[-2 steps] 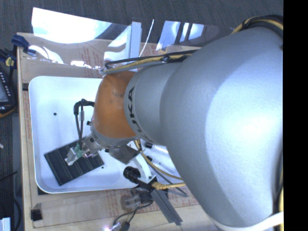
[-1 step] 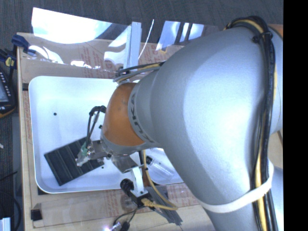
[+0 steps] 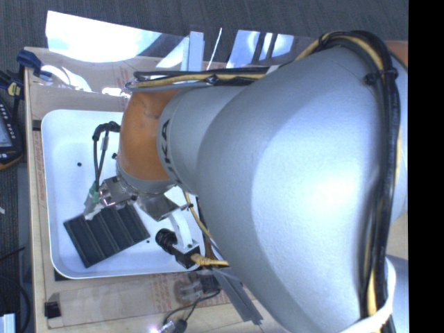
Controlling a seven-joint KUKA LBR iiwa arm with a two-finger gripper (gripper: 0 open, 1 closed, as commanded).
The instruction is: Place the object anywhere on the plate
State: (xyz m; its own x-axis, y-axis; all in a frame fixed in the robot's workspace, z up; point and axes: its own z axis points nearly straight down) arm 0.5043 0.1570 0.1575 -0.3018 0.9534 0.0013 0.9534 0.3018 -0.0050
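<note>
My arm's grey body and orange band (image 3: 142,141) cover most of the camera view. The wrist end and gripper (image 3: 104,196) hang over the left white bin (image 3: 59,151), low near its floor. A small greenish bit (image 3: 91,198) shows at the gripper's left side; I cannot tell whether it is part of the gripper or an object. Just below it a dark ribbed rectangular slab (image 3: 104,236) lies tilted on the bin floor, its upper edge touching or very near the gripper. The right bin is hidden behind the arm.
Black cables (image 3: 103,144) loop from the wrist over the left bin. The bin's near wall (image 3: 104,272) runs just below the slab. Wooden bench edge and small fittings (image 3: 187,290) lie in front. Dark gear (image 3: 8,130) sits off the left edge.
</note>
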